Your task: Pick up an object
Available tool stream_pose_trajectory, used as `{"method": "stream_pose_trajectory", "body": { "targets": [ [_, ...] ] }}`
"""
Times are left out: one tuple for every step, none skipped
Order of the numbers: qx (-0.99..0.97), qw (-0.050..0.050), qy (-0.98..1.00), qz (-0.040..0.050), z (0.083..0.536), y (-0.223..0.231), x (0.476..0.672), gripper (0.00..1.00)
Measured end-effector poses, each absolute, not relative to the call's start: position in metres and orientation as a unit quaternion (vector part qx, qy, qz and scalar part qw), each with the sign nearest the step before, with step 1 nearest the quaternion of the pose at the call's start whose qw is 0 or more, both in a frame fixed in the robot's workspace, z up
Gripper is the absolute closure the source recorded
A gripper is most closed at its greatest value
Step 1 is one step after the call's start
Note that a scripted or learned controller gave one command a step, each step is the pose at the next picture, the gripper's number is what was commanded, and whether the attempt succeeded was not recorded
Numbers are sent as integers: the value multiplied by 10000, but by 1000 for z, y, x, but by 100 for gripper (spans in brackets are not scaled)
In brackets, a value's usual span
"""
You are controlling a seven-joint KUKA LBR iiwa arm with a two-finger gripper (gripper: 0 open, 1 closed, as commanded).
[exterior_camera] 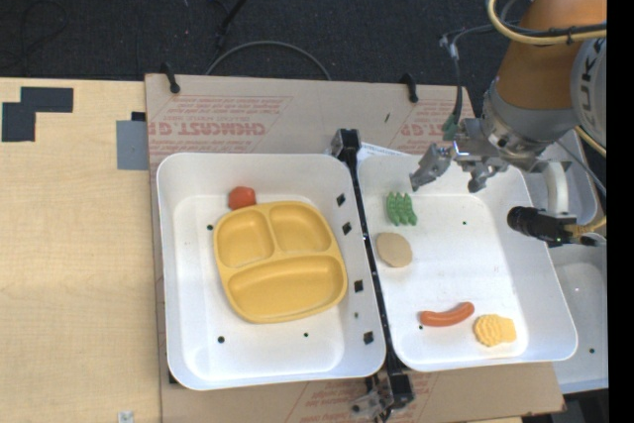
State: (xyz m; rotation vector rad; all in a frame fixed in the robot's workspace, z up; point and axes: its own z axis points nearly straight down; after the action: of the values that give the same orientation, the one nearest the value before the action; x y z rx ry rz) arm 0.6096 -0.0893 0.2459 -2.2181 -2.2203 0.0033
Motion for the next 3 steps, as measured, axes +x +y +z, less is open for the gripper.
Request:
{"method": "stream_pose_trajectory", "body": {
  "targets": [
    [-7069, 40, -7073, 31, 181, -87, 609, 0],
    [-7071, 37, -7071, 28, 133, -84, 599, 0],
    [-7075, 16, -7067, 10, 86, -83, 599, 0]
  ]
}}
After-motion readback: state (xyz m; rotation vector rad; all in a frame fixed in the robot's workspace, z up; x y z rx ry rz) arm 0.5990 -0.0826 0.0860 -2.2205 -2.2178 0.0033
